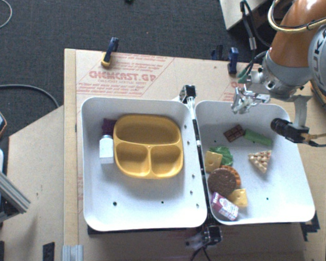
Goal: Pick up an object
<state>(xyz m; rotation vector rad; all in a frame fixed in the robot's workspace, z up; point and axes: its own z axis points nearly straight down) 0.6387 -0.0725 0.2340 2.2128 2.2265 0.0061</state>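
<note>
Gripper (242, 102): was seen above the right bin's (290, 207) far edge; jaws' state could not be told.
Chocolate piece (233, 133): was lying near, untouched.

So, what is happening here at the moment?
A grey robot arm reaches in from the right. Its gripper hangs above the far edge of the right bin, with nothing between its fingers. The toy food, such as the round cookie, lies untouched. The left bin holds a yellow tray.
</note>
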